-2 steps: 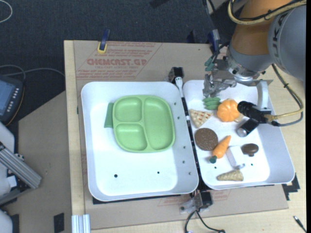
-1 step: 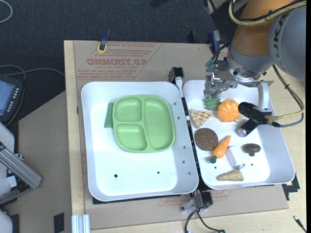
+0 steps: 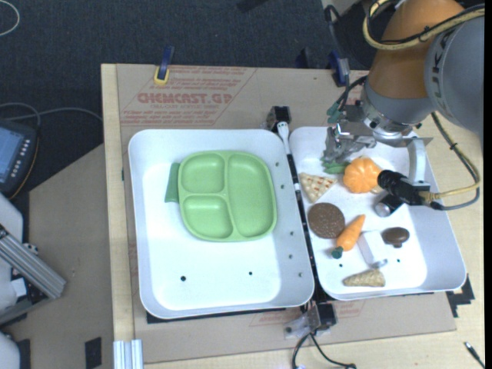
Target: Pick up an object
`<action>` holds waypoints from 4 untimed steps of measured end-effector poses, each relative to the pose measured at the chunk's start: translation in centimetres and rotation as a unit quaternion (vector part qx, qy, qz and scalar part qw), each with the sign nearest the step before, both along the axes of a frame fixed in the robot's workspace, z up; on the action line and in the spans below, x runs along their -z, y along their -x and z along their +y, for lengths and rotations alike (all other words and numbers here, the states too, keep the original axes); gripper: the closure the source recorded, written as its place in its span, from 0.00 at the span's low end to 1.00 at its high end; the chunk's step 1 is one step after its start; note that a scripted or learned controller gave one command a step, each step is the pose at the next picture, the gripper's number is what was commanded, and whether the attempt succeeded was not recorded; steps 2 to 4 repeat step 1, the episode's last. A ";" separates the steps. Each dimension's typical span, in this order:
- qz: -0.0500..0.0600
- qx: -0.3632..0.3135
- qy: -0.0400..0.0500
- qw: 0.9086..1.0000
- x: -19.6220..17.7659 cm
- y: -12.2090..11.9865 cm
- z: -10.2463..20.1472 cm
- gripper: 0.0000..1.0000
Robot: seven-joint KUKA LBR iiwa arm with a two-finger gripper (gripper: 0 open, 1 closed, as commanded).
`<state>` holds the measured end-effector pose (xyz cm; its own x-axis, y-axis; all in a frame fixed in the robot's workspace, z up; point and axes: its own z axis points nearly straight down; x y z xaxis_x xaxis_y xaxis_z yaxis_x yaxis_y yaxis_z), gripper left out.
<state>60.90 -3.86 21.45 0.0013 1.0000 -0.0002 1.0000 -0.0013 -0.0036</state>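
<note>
A: Where is the gripper (image 3: 336,157)?

B: Low over the far-left part of the right bin (image 3: 438,241) — whether it is spread or pinching, I cannot tell.

A: Which objects lie beneath it?

B: An orange pumpkin (image 3: 361,174) just beside it, a waffle wedge (image 3: 315,184), a brown cookie (image 3: 326,219), a carrot (image 3: 350,233), a dark brown piece (image 3: 396,236) and a tan wedge (image 3: 364,279) — all resting in that bin.

A: And the left bin (image 3: 154,229)?

B: It bears a green divided plate (image 3: 227,195).
</note>
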 end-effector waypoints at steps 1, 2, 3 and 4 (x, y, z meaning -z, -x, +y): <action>-0.004 -0.001 0.000 1.000 -1.9 -1.0 0.1 1.00; -0.004 -0.001 0.000 1.000 -1.9 -1.0 0.1 1.00; -0.004 -0.001 0.000 1.000 -1.9 -1.0 0.1 1.00; -0.004 -0.001 0.000 1.000 -1.9 -1.0 0.1 1.00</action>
